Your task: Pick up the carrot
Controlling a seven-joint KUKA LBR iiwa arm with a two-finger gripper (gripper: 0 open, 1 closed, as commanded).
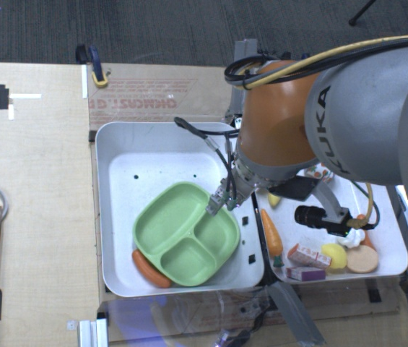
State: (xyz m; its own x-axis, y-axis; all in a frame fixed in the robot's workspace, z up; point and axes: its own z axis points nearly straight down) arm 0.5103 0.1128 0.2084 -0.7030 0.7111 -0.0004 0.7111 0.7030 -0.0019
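Note:
The carrot [271,234] is orange with a green tip and lies lengthwise in the right bin [398,260], close to that bin's left wall. My gripper [218,202] hangs over the left bin [110,194], at the upper right rim of a green divided plate [185,233]. It is to the left of the carrot, across the wall between the bins, and nothing shows in it. The big grey and orange arm hides much of the right bin.
An orange-red sausage [150,269] lies by the plate's lower left edge. Beside the carrot, in the right bin, are a small red and white box [309,254], a purple box [305,273], a yellow lemon [334,256] and a tan round piece [363,260].

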